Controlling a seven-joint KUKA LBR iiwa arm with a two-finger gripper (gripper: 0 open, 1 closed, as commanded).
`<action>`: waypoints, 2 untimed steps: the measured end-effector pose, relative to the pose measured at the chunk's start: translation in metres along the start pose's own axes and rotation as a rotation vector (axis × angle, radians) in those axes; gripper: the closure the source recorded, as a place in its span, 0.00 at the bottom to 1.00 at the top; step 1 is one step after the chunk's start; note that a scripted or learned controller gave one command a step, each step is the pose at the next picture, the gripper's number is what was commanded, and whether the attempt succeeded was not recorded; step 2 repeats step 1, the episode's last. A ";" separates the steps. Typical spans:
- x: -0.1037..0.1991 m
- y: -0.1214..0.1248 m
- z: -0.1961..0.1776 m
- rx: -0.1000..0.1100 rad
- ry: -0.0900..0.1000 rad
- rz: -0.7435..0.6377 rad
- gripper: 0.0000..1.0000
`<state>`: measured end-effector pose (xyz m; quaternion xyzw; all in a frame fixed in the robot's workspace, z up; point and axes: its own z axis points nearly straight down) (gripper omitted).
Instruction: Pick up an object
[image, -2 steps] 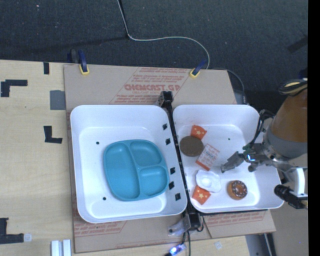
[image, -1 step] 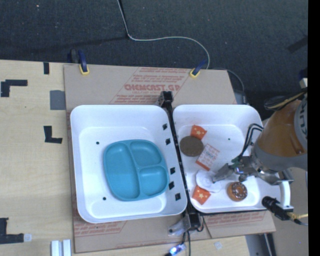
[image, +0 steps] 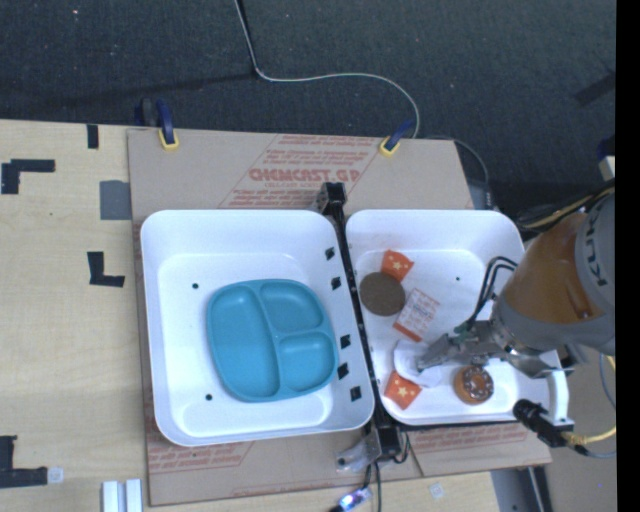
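Observation:
My gripper (image: 432, 355) is low in the right bin (image: 470, 228), near its front, pointing left. Its tip lies over a white item (image: 408, 354) on the bin floor. Just in front of the tip sits an orange packet (image: 402, 391), and a round brown-and-orange piece (image: 473, 384) lies right beside the gripper body. Farther back are a white packet with red print (image: 418, 312), a brown disc (image: 381, 294) and a second orange packet (image: 397, 266). Nothing shows as lifted.
The left bin (image: 165, 240) holds a blue divided plate (image: 270, 336). A black divider (image: 343, 290) runs between the bins. The orange-banded arm (image: 555, 280) covers the right bin's right side. Both bins rest on a cardboard sheet (image: 300, 170).

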<state>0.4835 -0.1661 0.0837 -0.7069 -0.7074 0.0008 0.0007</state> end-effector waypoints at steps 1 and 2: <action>0.000 0.001 -0.012 -0.004 -0.001 -0.001 1.00; 0.000 0.001 -0.012 -0.004 -0.001 -0.001 1.00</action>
